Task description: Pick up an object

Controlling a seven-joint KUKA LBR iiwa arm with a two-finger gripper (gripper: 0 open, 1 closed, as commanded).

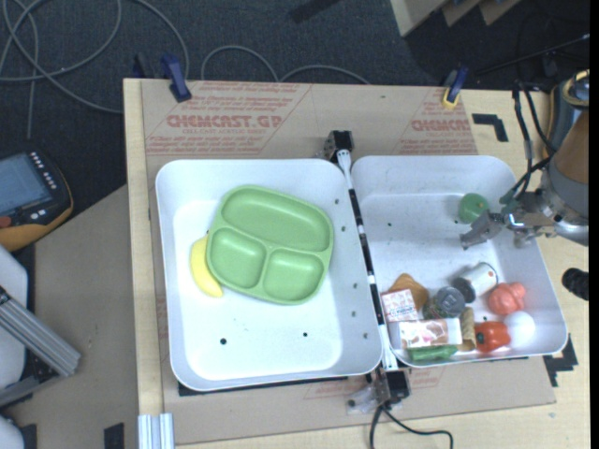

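My gripper (502, 226) hangs over the upper right part of the right bin (412, 183), its metal fingers spread open with nothing between them. A small green ball (473, 206) lies just to the upper left of the left fingertip, apart from it as far as I can tell. Below the gripper lie a white cylinder (481, 276), a grey round piece (449, 299) and an orange-red fruit (506, 297). Along the bin's near edge are a white ball (519, 325), a red item (489, 337), small food cartons (428, 331) and a brown item (409, 286).
The left bin (253, 354) holds a green divided plate (270, 244) with a yellow banana (203, 267) at its left edge. A black clip (339, 142) sits where the two bins meet at the back. Blue clamps (174, 76) hold the bench board.
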